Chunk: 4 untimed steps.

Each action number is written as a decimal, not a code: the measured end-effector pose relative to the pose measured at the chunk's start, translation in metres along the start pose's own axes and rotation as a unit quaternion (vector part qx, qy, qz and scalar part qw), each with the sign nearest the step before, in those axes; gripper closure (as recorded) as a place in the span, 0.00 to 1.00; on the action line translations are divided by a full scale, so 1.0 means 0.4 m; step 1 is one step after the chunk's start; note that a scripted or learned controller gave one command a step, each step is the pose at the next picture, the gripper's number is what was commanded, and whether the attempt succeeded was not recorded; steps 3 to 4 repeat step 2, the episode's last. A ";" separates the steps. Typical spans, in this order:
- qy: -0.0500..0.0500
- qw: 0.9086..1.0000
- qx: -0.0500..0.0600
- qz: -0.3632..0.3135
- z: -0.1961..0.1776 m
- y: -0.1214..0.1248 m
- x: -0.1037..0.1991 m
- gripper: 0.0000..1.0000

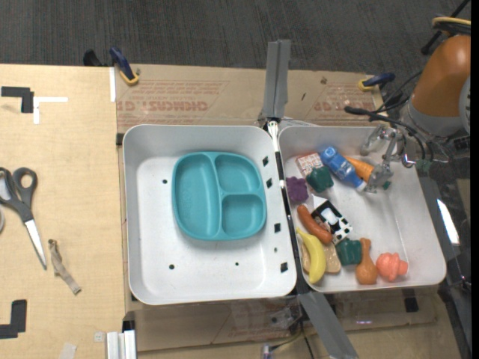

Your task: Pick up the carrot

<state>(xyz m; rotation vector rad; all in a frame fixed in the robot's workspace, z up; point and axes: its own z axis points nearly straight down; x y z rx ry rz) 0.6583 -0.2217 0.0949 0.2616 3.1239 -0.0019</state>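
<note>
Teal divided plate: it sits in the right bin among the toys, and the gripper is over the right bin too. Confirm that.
One thing is wrong. The camera view shows the teal divided plate in the left bin, apart from the toys. The rest stands: the gripper is over the right bin, near the carrot and the blue bottle.

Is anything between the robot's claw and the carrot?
Nothing visible blocks it. The gripper hangs right beside the carrot, which lies in the right bin with its left end against a blue bottle. The other toys lie further left and lower.
</note>
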 end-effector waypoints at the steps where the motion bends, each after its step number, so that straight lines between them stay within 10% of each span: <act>1: -0.003 1.000 0.001 -0.002 -0.029 0.004 -0.005 1.00; 2: 0.000 1.000 0.000 0.020 -0.246 0.128 0.066 1.00; 4: 0.000 1.000 0.000 0.020 -0.246 0.128 0.066 1.00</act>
